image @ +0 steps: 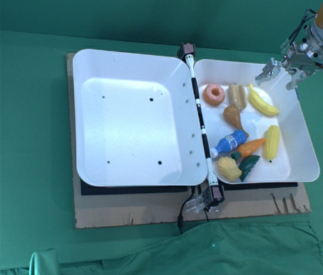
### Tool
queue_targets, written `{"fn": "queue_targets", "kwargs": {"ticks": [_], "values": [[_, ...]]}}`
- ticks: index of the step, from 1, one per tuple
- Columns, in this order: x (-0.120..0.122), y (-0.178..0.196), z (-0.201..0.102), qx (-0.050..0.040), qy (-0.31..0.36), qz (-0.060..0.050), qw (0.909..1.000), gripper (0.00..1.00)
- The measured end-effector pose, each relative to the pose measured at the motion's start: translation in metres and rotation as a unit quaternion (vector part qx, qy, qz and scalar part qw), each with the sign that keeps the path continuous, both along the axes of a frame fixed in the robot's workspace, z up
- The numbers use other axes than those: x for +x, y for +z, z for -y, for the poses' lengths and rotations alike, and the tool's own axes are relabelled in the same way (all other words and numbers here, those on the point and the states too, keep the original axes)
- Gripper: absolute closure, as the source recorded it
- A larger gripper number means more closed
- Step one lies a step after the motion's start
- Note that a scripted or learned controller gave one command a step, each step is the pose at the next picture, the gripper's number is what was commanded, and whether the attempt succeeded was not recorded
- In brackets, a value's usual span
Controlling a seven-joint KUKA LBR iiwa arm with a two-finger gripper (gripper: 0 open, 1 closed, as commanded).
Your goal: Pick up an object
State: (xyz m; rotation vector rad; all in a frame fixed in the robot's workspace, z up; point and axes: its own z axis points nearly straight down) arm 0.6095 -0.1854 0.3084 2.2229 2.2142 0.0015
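Camera view
Arm: grey with an orange band, it reaches in from the upper right corner; the fingers (280, 75) hang over the far right corner of the right bin (304, 148).
Fingers: spread open, one tip near the bin's far rim, the other out by its right wall; nothing lies between them.
Nearest object: a yellow banana (263, 101) lies just below and to the left of the fingers, apart from them.
Further left of the fingers: a tan bread roll (237, 95) and a pink doughnut (213, 94), side by side along the far part of the bin.
Below those: a brown drumstick (233, 118), then a blue bottle (229, 142) lying close to the divider.
Well below the fingers: a corn cob (271, 142) upright along the right side, an orange carrot (249, 148) beside it, a dark green vegetable (247, 165) and a small yellow piece (228, 168) at the near edge.
Crowding: the carrot, green vegetable, yellow piece and bottle lie bunched, touching or nearly so; the banana has bare floor on its right.
Left bin (93, 67): well to the left of the fingers, white floor with a few dark dots.
Counter (35, 125): covered in green cloth, with a cardboard sheet (121, 211) under both bins.
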Motion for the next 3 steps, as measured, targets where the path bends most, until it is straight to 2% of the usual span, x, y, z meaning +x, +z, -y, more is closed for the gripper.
{"fn": "queue_targets", "kwargs": {"ticks": [1,2,3], "values": [[0.022,0.003,0.002,-0.0010,0.001,0.002,1.0000,0.00],[-0.008,-0.100,0.003,-0.0004,-0.001,-0.003,1.0000,0.00],[-0.004,-0.081,0.004,-0.0029,-0.002,0.005,1.0000,1.00]]}}
